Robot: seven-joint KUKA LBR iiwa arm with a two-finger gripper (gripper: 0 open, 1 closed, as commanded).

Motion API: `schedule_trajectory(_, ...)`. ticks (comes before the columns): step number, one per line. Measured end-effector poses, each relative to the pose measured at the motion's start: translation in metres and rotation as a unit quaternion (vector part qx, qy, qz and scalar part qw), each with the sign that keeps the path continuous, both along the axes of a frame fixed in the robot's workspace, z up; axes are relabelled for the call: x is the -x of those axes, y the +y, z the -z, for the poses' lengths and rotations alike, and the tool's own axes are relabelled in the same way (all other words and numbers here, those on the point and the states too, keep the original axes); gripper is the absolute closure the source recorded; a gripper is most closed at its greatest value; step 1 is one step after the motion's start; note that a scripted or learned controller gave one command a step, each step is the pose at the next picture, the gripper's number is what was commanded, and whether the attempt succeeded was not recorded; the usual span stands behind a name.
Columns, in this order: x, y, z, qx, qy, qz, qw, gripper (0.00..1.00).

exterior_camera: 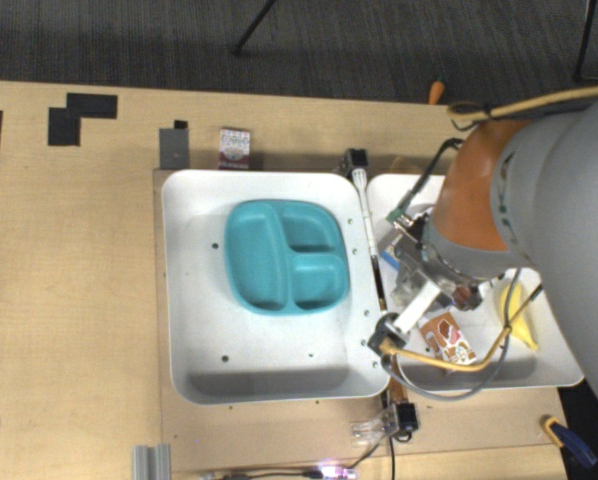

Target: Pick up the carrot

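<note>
Nearest you, on the right bin's [539, 373] front floor, a brown printed packet [447, 339] lies just in front of the hand [431, 280]. Its print is too small to read. A yellow curved item [522, 320] lies beside it toward the arm's side. The hand hangs low over the right bin, close to the wall shared with the left bin [184, 298]. You cannot tell how far it is open, nor whether it has hold of anything, because the wrist covers it from above. You cannot place the carrot with certainty, since the arm [554, 218] hides much of the right bin. A small reddish-brown patch [466, 296], just beside the hand on the arm's side, is the only candidate, and that is a judgement, not a finding. Its long axis cannot be read, so treat the approach direction as unconfirmed. In the left bin, a teal divided plate [284, 256] sits well apart from the hand. Farther back on the tabltop [69, 268], a small patterned box [235, 146] stands behind the left bin, and its markings are illegible.
</note>
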State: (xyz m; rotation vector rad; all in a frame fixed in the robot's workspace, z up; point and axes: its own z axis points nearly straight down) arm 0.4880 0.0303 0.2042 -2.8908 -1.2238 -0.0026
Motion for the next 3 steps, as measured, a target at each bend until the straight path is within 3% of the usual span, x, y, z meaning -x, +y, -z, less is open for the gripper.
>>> schedule_trajectory(1,-0.001,-0.067,-0.101,0.0024,-0.004,-0.106,0.9943,1.0)
schedule_trajectory(2,0.001,-0.104,-0.026,0.0013,0.002,0.02,0.9998,1.0)
schedule_trajectory(3,-0.001,-0.165,-0.15,0.0027,-0.005,0.107,0.9943,1.0)
